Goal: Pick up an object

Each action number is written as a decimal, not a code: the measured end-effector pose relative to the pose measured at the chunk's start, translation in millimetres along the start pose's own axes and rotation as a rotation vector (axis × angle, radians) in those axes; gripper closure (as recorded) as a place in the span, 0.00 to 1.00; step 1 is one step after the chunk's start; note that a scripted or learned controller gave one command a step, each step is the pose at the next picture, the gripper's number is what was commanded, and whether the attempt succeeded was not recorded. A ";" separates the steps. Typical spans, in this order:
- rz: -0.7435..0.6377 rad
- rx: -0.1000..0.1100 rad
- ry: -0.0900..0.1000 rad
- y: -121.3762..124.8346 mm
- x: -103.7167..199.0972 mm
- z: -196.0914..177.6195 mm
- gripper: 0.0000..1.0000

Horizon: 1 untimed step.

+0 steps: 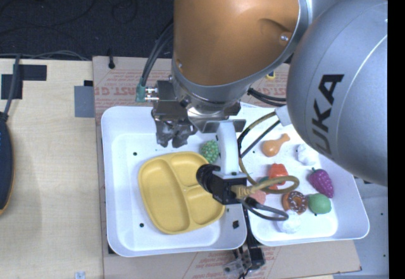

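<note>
The yellow divided tray (176, 192) lies in the left bin (120, 145), just below and beside the claw (174, 132). The claw hangs over the bin's upper part, dark fingers pointing down; whether it is released or clenched cannot be told, and nothing shows between its fingers. A green grape cluster (210, 150) sits at the tray's upper right edge. The right bin (354, 221) holds a drumstick (276, 143), a red pepper (277, 172), purple grapes (321, 181), a doughnut (295, 201) and a green fruit (319, 204). Both bins rest on the worktop (50, 164).
</note>
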State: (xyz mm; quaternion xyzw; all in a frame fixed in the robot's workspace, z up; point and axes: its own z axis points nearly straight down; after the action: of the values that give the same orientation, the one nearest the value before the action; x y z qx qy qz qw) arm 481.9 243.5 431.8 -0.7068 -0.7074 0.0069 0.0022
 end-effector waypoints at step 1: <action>0.001 0.004 -0.002 21.6 0.7 229.7 1.00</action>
State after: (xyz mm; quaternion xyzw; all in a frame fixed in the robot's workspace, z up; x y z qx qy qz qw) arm 500.5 242.7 201.9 -0.7072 -0.7069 0.0091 0.0031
